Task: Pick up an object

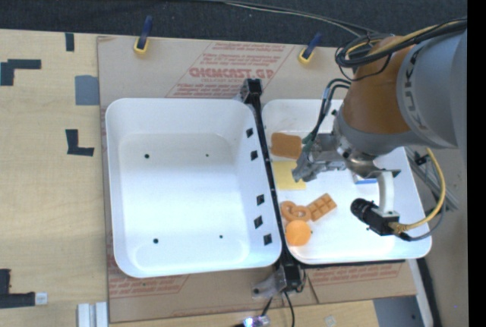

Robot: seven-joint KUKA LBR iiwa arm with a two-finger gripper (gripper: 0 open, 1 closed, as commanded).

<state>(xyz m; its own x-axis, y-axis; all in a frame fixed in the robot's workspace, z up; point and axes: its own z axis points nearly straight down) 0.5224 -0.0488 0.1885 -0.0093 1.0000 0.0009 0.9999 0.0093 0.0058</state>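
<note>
Orange toy foods cluster in the right bin point(410, 242), lower centre of frame, as the tool point(307, 165) hangs over a yellow slice point(287, 177), likely lining up a pick.

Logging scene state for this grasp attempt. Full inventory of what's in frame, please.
white bins: 2, white, side by side on the bench; left and right
brown slice: 1, tan-brown, right bin, upper left part
yellow sheet: 1, pale yellow, right bin, below the brown slice, partly under the end effector
pretzel piece: 1, orange, right bin, lower left
waffle piece: 1, orange-brown, right bin, just right of the pretzel piece
orange ball: 1, orange, right bin, near the front edge
clamps: 2, yellow with blue handles, back edge of the board
arm: 1, grey with orange band, over the right bin
end effector: 1, grey, over the yellow sheet
</note>
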